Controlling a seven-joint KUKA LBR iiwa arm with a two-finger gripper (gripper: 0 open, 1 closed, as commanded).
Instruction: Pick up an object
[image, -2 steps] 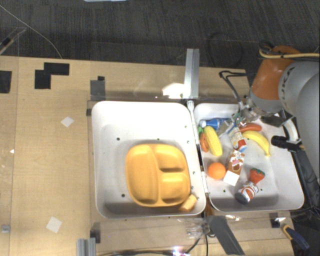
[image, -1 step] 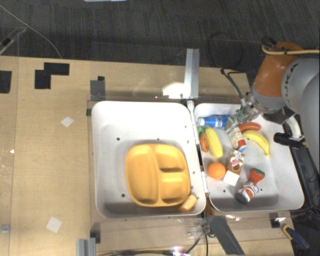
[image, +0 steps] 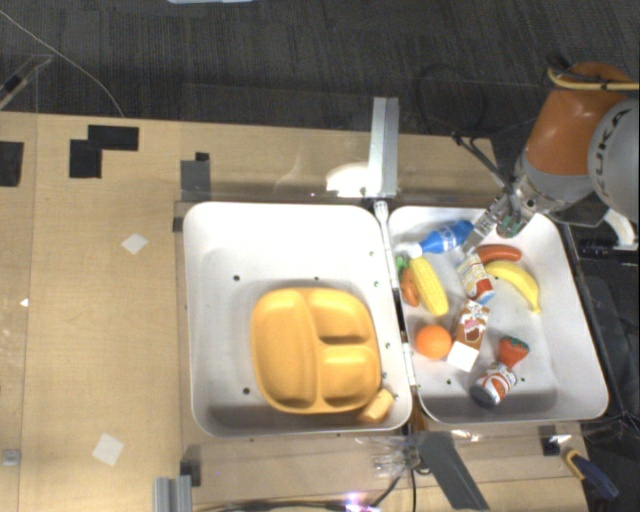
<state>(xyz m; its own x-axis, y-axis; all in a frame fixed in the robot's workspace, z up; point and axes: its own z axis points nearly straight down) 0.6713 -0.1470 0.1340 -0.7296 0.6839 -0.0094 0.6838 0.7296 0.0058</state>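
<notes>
Over the far edge of the right shallow white bin (image: 585, 330), the grey arm with its orange band (image: 580, 120) reaches in from the right, and its two-finger gripper (image: 503, 219) hangs low above the bin's upper part. The gripper appears small and blurred, so whether its fingers are spread or pressed together cannot be told; nothing is plainly seen between them. Its tip sits just beside a blue plastic bottle (image: 445, 238) and close above a red sausage-shaped toy (image: 498, 254), though contact with either is unclear.

Below these lie a yellow toy banana (image: 518, 284), a yellow corn cob (image: 430, 285), a round orange fruit (image: 433, 341), a small white block (image: 462, 356) touching the orange, a red strawberry-like toy (image: 513, 350), and a red-and-white can (image: 492, 385) lying on its side near the front wall.

The left shallow white bin (image: 215, 260) holds a yellow divided plastic tray (image: 315, 348), with a small tan block (image: 377, 405) by its front right corner.
</notes>
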